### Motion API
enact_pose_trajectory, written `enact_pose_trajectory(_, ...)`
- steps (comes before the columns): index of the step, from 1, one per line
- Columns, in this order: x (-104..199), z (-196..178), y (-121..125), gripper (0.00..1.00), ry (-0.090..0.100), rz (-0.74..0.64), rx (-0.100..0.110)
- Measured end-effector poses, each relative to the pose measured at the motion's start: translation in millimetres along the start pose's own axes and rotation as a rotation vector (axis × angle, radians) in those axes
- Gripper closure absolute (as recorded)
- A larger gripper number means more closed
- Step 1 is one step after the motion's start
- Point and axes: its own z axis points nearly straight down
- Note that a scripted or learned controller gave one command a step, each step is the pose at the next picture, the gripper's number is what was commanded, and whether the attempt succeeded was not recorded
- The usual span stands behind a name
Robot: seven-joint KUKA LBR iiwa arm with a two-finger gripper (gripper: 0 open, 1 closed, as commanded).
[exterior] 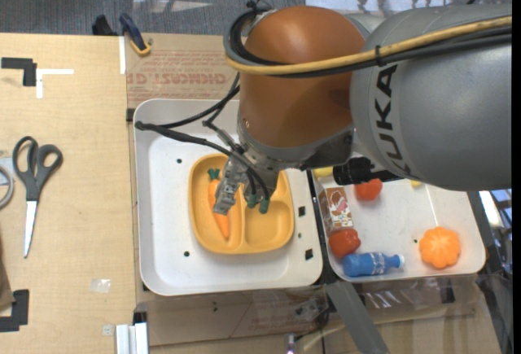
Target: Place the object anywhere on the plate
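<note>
We see the carrot (221,218) lying on the plate (277,234) right under our pincer (232,194), whose grip we cannot tell, so only withdrawing seems left

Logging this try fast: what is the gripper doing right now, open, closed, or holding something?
Gripper: over the yellow divided plate, right at the orange toy carrot; open, closed or holding cannot be told from this view.

grey arm (440,100) lettered kuka, glossy orange band (297,76), black and yellow cables looped over it.
</note>
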Motion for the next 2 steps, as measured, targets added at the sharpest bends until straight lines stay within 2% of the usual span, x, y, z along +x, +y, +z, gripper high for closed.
enact_pose_trajectory(1,-21,32,23,1.0,0.001,-0.042,0.001)
enact_pose_trajectory(2,-80,24,45,1.0,-0.003,-0.678,-0.003)
